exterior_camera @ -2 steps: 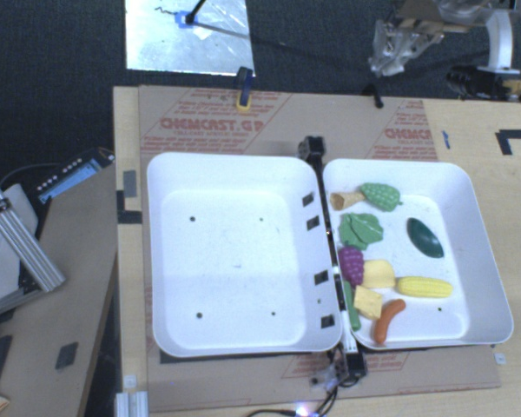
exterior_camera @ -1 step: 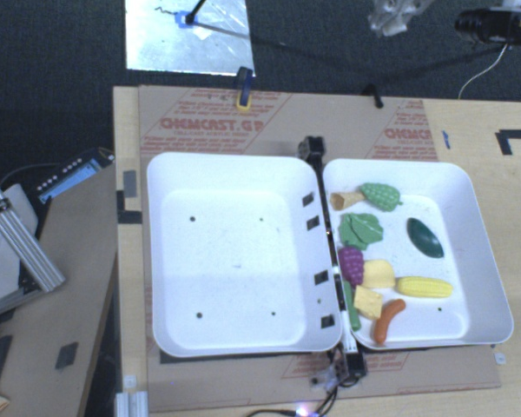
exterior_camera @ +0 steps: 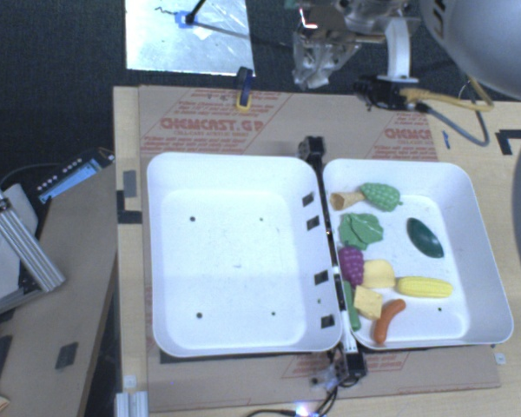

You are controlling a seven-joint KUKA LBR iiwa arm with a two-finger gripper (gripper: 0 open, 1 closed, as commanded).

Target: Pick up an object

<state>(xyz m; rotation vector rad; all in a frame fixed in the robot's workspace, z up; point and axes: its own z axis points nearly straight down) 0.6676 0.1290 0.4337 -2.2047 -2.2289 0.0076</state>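
Looking down at a slant, the camera showed two shallow white plastic bins with rounded corners, side by side on a cardboard-covered bench (exterior_camera: 200,115). The left bin (exterior_camera: 178,194) was smooth and glossy. The right bin (exterior_camera: 479,233) held a cluster of small toy foods toward its nine o'clock side: a bumpy green leafy piece with a tan stem (exterior_camera: 375,196) at twelve o'clock, a flat green leaf (exterior_camera: 360,229), knobbly purple grapes (exterior_camera: 352,264), a pale yellow wedge (exterior_camera: 379,274), a ridged yellow corn cob (exterior_camera: 424,287) at four o'clock, an orange-red sausage (exterior_camera: 387,320) at six o'clock, and a smooth dark green oval (exterior_camera: 425,237) near the centre.

The gripper (exterior_camera: 317,63) hung well above the bench at twelve o'clock, apart from every toy — metallic and blurred, so whether its fingers were spread or together could not be told. The grey arm (exterior_camera: 482,16) was cut off by the frame's top and right edges.
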